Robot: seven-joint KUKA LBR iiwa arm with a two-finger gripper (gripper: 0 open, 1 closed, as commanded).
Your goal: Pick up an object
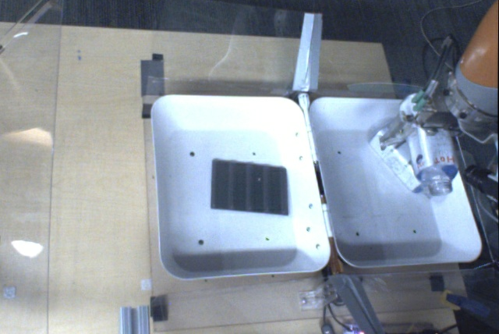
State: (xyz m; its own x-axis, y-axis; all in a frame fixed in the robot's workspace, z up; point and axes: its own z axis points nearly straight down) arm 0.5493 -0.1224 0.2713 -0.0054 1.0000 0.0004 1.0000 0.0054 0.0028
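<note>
Two bins (234, 110), dark ridged pad (249, 186) left, bottle (433, 161) right

On the surface (93, 192) two bins sit side by side, touching: the left bin (175, 137) holds a ridged mat (250, 186) at its middle, the right bin (351, 239) a bottle (431, 161) near its far right corner.

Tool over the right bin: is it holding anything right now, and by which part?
Cannot be told. The tool sits over the right bin, against a clear plastic bottle, but a grip on it isn't visible.
</note>
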